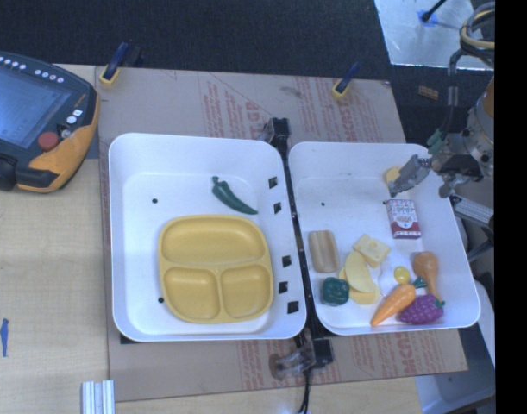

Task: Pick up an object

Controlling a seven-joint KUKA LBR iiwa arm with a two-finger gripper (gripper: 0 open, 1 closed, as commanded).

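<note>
1. The desk [65, 317] carries two white bins: the left bin [129, 158], and the right bin [349, 158], which I take as my landmark. Beyond the left bin's far corner lies one control pendant [34, 119].
2. In the left bin, on the side away from the right bin's wall, sits one yellow divided tray [216, 267], with one green pepper [233, 197] just beyond it.
3. My pincer [411, 175] hangs over the right bin's far right part; I cannot tell how wide it stands, and I see nothing between its tips.
4. The step in hand, as I judge it, is the approach: nothing is lifted yet.
5. The nearest candidate is one red carton [404, 218], lying flat in the right bin just nearer the camera than my pincer. One small yellow piece [392, 176] lies just beside my pincer.
6. The next move calls for settling over the carton, lining up across its narrow sides and coming down.
7. The rest in the right bin's near half, counted: one tan bread piece [323, 250], one yellow cheese wedge [371, 249], one pale banana slice [360, 281], one carrot [392, 304], one purple grape bunch [421, 310], one orange-brown pear-like piece [427, 270], one dark green piece [335, 291].
</note>
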